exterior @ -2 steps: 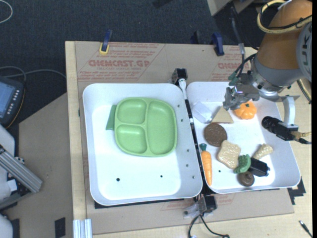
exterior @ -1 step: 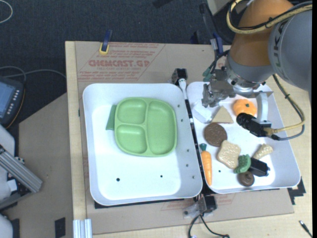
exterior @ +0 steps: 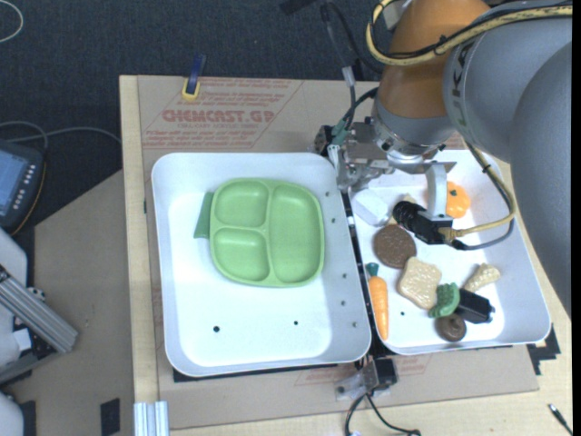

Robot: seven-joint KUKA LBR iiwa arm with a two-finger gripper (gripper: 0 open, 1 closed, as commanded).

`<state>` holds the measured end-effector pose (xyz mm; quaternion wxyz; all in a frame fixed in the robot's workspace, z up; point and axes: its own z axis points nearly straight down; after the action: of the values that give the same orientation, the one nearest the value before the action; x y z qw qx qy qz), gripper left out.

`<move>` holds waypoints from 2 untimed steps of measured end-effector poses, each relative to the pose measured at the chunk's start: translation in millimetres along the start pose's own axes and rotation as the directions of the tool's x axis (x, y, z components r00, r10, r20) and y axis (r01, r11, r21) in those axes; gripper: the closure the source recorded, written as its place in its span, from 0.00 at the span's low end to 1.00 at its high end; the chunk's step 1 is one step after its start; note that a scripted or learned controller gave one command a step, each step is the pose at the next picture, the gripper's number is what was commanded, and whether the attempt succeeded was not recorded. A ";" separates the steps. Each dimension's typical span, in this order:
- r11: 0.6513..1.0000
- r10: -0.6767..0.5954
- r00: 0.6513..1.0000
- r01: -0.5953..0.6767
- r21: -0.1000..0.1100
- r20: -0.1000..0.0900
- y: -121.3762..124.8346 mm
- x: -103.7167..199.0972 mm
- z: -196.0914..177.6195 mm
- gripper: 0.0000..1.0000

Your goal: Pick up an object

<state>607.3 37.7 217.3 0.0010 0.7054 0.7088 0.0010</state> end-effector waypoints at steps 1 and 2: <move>1.000 0.002 1.000 -0.002 0.000 0.000 11.3 22.9 1.7 1.00; 1.000 0.004 1.000 -0.004 0.004 0.000 8.3 23.8 1.5 1.00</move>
<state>615.6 61.6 215.8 -0.0003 0.7070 0.7072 -0.0004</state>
